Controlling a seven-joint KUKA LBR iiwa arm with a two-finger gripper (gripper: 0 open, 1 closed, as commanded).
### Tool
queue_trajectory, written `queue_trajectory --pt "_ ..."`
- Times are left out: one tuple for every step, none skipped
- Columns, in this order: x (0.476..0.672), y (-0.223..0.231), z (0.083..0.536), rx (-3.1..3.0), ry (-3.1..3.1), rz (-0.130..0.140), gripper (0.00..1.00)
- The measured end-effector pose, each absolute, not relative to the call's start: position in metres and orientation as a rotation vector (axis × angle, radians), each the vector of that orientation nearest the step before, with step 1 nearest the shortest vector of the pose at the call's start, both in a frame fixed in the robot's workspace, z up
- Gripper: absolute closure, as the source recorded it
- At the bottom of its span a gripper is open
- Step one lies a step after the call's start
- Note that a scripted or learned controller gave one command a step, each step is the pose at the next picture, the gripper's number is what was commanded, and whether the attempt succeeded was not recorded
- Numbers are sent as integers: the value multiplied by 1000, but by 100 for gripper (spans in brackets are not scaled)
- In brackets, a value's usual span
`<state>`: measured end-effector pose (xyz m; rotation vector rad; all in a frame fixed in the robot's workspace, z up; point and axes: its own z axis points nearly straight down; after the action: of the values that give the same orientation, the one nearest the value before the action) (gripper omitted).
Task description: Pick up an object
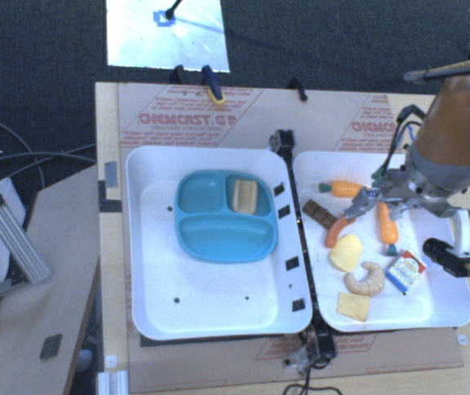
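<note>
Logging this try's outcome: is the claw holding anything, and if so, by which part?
It cannot be told. The claw sits low in the right bin, among the carrots, but no object shows between its tips.

Dark carpet floor (37, 48); wooden bench (53, 245)

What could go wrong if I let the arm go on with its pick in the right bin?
1. The gripper sits among crowded toys: carrot, second carrot, sausage and chocolate bar. It may nudge neighbours or catch two at once.
2. The carrots are tapered and may slip out.
3. The black cable beside the wrist could snag.
</note>
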<state>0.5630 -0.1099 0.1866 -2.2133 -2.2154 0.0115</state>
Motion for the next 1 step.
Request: queue_trajectory --pt "566 -110 194 -2218 -2225 -2 0"
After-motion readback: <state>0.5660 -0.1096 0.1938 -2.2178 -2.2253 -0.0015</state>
